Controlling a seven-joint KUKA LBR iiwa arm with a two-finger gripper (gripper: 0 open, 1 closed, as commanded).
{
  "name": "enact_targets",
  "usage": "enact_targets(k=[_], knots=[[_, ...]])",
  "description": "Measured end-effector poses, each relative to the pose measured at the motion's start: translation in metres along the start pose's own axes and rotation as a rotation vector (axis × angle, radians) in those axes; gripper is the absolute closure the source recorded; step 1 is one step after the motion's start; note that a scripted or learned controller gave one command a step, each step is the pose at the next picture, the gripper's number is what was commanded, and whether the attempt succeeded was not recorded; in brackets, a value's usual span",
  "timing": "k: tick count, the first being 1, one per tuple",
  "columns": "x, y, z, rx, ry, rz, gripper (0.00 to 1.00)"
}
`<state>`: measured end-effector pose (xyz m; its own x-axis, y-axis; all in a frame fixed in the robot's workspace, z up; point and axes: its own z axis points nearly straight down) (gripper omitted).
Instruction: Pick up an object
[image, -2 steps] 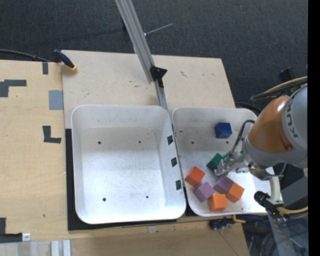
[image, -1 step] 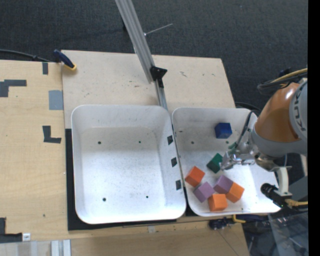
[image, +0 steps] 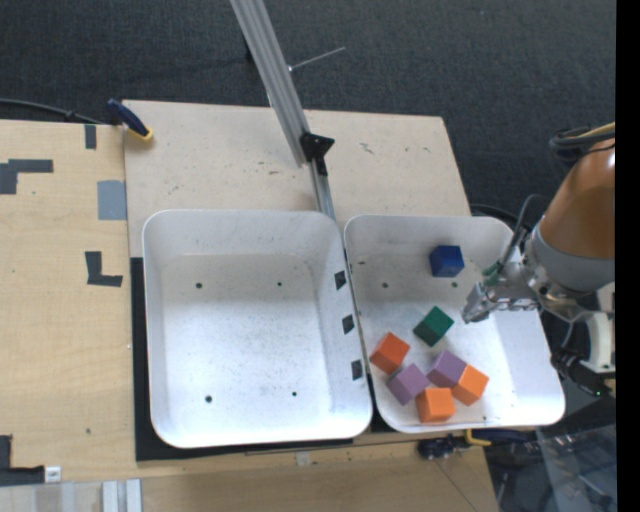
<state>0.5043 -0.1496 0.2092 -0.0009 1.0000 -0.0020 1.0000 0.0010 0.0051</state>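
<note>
Blocks lie in the right bin (image: 520, 400): blue block (image: 447, 260), green block (image: 434, 326), orange and purple ones clustered near its front. End effector (image: 478, 306) hovers beside green block; finger state indeterminate. Counter (image: 60, 300) is light wood; floor (image: 450, 60) dark carpet.

Arm over right bin, blocks scattered below.

Gripper (image: 478, 306) hangs above the right bin (image: 520, 400), near its right side, just beside a green cube (image: 434, 326); nothing visible between its fingers. Blue cube (image: 447, 261) sits apart toward the back. Cluster at the front: orange cube (image: 390, 352), two purple cubes (image: 408, 383) (image: 447, 368), two more orange cubes (image: 435, 404) (image: 471, 384), packed close, some touching. Left bin (image: 160, 300) alongside. Metal rail (image: 280, 85) runs in from the top.
</note>
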Motion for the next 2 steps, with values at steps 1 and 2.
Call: enact_targets(k=[1, 2], knots=[[0.008, 0.005, -0.047, 0.001, 0.001, -0.002, 1.00], [0.059, 0.006, -0.037, 0.006, 0.003, -0.005, 1.00]])
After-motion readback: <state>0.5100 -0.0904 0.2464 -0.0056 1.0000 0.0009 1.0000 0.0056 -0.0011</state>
